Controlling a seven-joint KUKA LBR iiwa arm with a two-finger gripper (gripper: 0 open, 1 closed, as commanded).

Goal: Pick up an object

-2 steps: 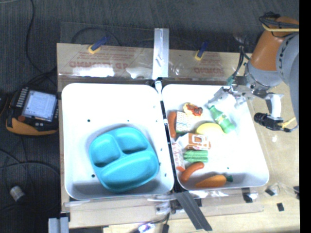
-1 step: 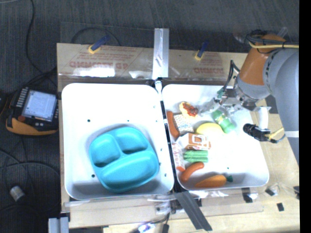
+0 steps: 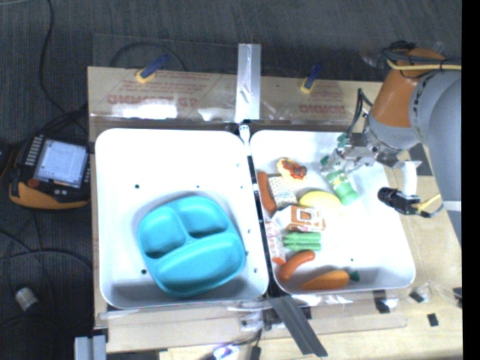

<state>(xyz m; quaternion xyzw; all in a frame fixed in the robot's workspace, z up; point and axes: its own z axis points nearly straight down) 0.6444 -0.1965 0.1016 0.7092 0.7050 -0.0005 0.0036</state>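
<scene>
The surface (image 3: 105, 100) is a pale wooden board with red lettering showing through clear plastic sheeting along its twelve o'clock edge. Two shallow white bins lie on it side by side, touching at the middle: the left bin (image 3: 120, 201) toward nine o'clock, the right bin (image 3: 382, 238) toward three o'clock. A metal bracket (image 3: 248, 77) stands at twelve o'clock above their seam. A blue clamp (image 3: 151, 69) at eleven o'clock and a yellow-blue clamp (image 3: 309, 81) at one o'clock pinch the sheeting.
</scene>
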